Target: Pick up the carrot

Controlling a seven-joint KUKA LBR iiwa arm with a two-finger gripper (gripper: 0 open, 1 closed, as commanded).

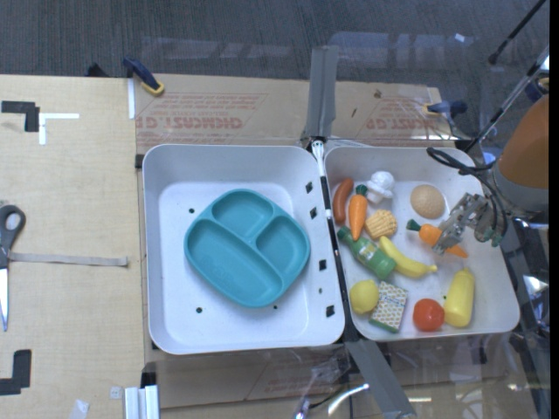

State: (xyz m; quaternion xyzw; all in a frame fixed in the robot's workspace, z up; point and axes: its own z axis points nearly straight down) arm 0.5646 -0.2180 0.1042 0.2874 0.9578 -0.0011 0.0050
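An orange carrot (356, 214) with a green top lies in the right bin (500, 319), near its left wall, next to a red sausage-shaped toy (341, 201). A second, smaller orange carrot-like piece (429, 232) with a green tip lies at the bin's right side. My gripper (451, 239) hangs low over that smaller piece, covering its middle, and an orange end shows below it. The gripper is far to the right of the bigger carrot.
The right bin also holds a white mushroom-like toy (381, 184), a tan egg (427, 201), a banana (407, 261), a green bottle (369, 252), a lemon (363, 297), a tomato (428, 314) and a yellow pepper (459, 298). A teal divided plate (247, 247) lies in the left bin (162, 260).
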